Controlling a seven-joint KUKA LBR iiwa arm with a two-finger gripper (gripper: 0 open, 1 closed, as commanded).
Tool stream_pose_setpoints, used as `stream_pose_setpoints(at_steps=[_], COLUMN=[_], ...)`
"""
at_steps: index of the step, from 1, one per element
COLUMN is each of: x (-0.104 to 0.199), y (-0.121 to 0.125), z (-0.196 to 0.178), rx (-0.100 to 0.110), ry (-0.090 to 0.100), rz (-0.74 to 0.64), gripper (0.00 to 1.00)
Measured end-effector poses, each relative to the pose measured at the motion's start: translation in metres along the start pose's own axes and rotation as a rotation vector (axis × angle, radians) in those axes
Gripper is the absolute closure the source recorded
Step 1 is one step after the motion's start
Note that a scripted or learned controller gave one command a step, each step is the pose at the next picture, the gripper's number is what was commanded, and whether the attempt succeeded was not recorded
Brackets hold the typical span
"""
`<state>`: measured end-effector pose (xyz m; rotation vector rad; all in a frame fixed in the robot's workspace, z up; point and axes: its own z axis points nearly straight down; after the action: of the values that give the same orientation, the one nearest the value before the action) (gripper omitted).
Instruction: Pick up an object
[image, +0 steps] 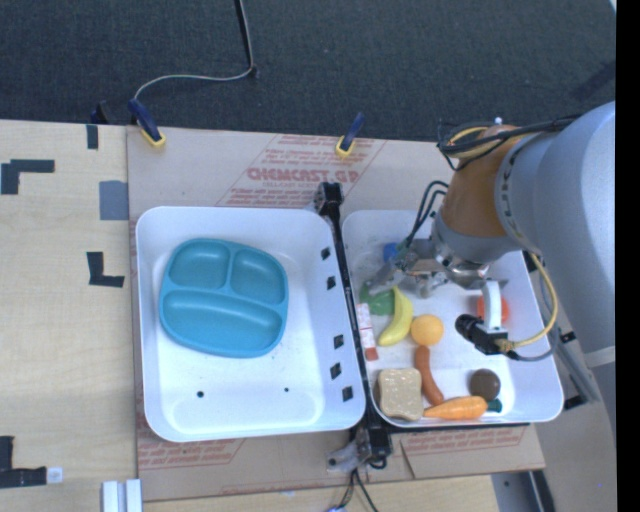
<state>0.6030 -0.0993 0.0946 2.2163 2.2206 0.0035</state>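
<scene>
My gripper (403, 280) hangs low over the upper left of the right bin (540, 400). Just under it lie a yellow banana (400, 318) and a green item (379, 300). An orange ball (427, 329) sits right of the banana. Below are a reddish sausage (428, 372), a slice of bread (400, 392), a carrot (455, 407) and a brown round piece (485, 383). A red and white item (491, 303) lies to the right, partly behind a black cable. I see nothing lifted off the bin floor.
The left bin (160, 400) holds a blue divided plate (225, 298). A black divider (340, 300) with clips runs between the bins. The arm's grey body and orange band (475, 195) cover the right bin's upper right corner. Yellow clamps (350, 135) pin the cardboard at the back.
</scene>
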Motion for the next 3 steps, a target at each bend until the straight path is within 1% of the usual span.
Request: stream_pose_setpoints(at_steps=[1, 2, 3], x=[-0.014, -0.074, -0.073], y=[-0.021, -0.119, -0.117], z=[0.008, 0.009, -0.001], rx=[-0.002, 0.003, 0.000], ry=[0.000, -0.003, -0.002], rz=[0.000, 0.006, 0.004], gripper=[0.00, 0.00, 1.00])
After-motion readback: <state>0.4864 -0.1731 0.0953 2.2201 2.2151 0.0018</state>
